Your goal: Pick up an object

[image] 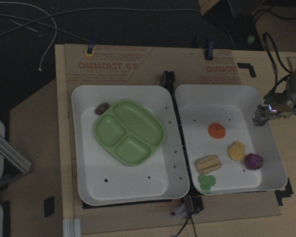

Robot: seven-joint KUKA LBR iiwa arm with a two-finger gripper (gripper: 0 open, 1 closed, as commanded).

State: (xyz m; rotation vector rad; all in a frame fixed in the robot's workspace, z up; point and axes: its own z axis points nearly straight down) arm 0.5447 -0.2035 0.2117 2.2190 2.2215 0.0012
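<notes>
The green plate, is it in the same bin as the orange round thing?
No, the green plate lies in the left bin, while the orange round thing lies in the right bin.

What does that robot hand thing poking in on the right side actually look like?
In this dim view the gripper is a small, blocky piece of grey metal with shiny, light-catching edges. Pale, yellowish parts sit beside it toward the arm, and dark cables loop down behind it. No markings can be made out.

arm: enters from right edge | hand (262, 116): low, pointing left | wrist: partly cut off by frame
</notes>
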